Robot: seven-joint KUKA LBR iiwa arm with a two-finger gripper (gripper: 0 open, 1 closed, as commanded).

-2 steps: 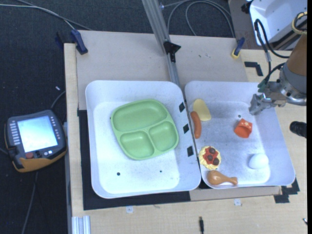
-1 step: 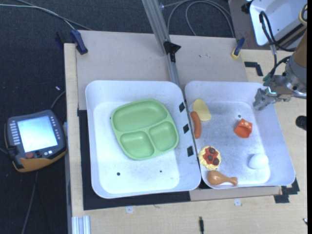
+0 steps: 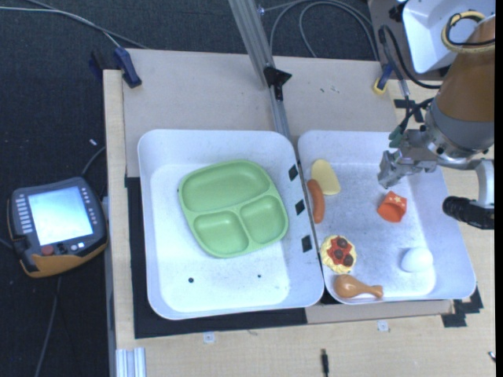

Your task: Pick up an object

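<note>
The right bin [image 3: 357, 151] holds several toy foods: a yellow piece [image 3: 325, 177], a sausage [image 3: 316, 200], a small pizza [image 3: 339, 253], a chicken leg [image 3: 356, 288], a white egg [image 3: 416, 260] and an orange-red block [image 3: 392, 206]. My gripper [image 3: 391, 173] hangs over the bin's upper right part, just above the orange-red block, with its tips a little short of it. Nothing shows between its fingers.
The left bin [image 3: 161, 234] bears a green divided plate [image 3: 233, 208]. A metal pole [image 3: 255, 34] slants down to the seam between the bins. A teach pendant [image 3: 55, 225] lies off the bench at left. Cables run along the back.
</note>
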